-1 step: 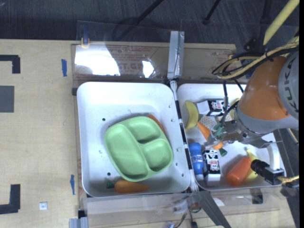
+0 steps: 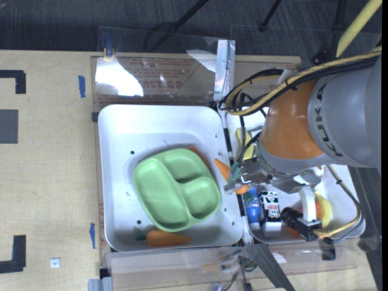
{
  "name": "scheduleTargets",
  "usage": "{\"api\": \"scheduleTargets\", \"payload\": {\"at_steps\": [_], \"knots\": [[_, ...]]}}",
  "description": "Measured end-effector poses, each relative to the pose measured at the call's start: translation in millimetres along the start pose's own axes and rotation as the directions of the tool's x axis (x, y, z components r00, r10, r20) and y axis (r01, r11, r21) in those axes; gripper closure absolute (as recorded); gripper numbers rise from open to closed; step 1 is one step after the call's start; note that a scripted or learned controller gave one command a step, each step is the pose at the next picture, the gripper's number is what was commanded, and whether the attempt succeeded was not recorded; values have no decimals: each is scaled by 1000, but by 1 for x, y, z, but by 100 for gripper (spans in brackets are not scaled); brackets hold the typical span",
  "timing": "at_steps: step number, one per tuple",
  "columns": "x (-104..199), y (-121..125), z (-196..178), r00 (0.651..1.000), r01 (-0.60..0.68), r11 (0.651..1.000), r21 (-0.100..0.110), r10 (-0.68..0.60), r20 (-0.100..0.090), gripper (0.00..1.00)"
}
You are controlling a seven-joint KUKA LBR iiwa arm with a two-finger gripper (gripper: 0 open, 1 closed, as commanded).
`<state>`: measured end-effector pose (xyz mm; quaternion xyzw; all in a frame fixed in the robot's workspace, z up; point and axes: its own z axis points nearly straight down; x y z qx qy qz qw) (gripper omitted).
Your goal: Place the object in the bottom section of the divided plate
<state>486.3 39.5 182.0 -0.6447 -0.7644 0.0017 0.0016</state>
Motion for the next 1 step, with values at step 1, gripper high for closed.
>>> {"api": "scheduleTargets", "payload": {"at_steps": [1], "knots": [[0,0,0,1000,0,1000,0,0,0,0]]}}
